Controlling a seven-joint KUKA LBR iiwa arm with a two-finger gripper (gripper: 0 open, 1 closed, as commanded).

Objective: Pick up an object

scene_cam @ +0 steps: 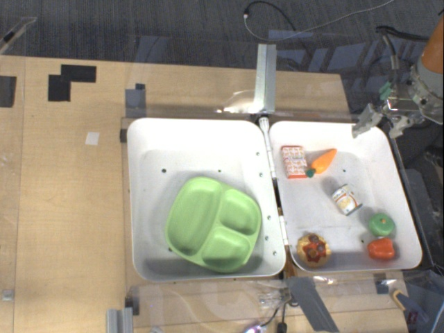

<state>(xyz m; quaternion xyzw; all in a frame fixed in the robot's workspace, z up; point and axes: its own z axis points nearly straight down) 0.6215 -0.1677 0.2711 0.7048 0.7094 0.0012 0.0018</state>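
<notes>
Your jaws [380, 116] hang over the right bin's [409, 207] far right corner, whether spread or closed you cannot tell, carrot [322, 160] and red carton [293, 161] near that bin's far edge, green tray [214, 223] in the left bin [149, 151]

dark grey carpet [139, 9] lies beyond a pale wooden bench [62, 207] marked with black tape patches [69, 80].

- Grey metal arm [430, 92], orange band at the upper right edge.
- Pale silver gripper [378, 116], blurred.
- Dark cables looped beside the wrist.
</notes>
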